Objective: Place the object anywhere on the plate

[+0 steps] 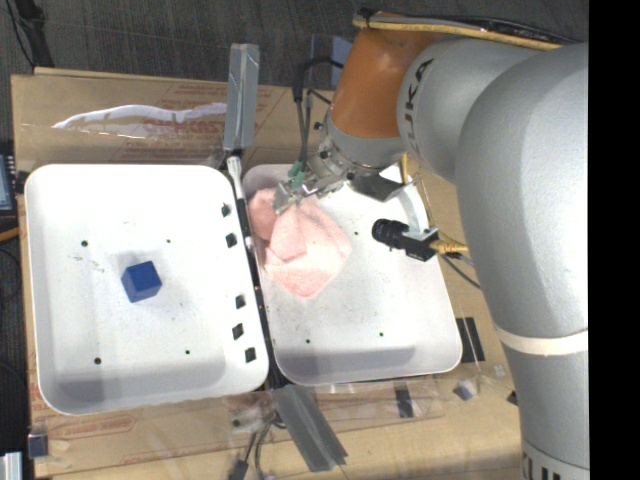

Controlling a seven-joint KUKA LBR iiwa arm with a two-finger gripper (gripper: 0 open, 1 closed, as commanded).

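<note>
Hand over the right bin
The hand (296, 190) pinches a pink crumpled cloth (300, 240); small blue cube (141, 280) sits in the left white bin (60, 368).

even overhead light, white bins (130, 368) glaring, soft focus, faint shadows

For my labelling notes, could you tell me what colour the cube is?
Blue; the cube shows best in the camera view.

A flat brown cardboard sheet (130, 103) covers the worktop under two shallow white plastic bins (60, 368). Dark grey ribbed floor (150, 8) lies beyond.
</note>
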